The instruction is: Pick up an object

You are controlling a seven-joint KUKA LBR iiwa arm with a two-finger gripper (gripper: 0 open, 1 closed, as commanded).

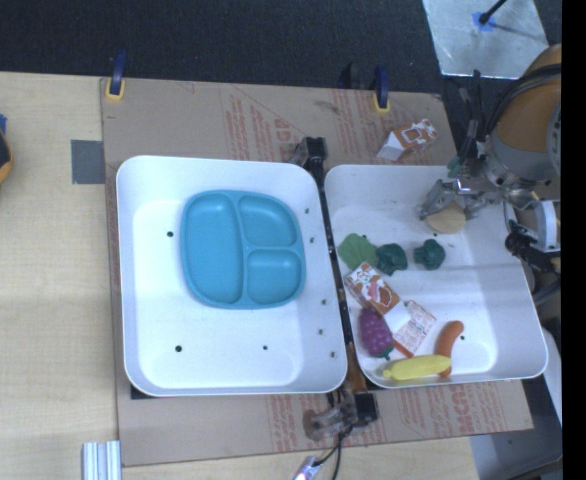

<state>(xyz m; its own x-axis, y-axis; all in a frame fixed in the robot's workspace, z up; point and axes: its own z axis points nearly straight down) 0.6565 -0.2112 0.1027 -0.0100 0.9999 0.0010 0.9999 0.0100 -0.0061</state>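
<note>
Pincer [451,200] low at right bin's [493,268] far edge, touching beige object [449,221]; grip state cannot tell. Risk: beige object slides against wall, pick fails.

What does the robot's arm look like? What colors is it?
The arm is grey and rounded, with an orange band above its wrist. Dark cables run along it. At its tip sits a small silvery metal gripper with two thin fingers.
</note>
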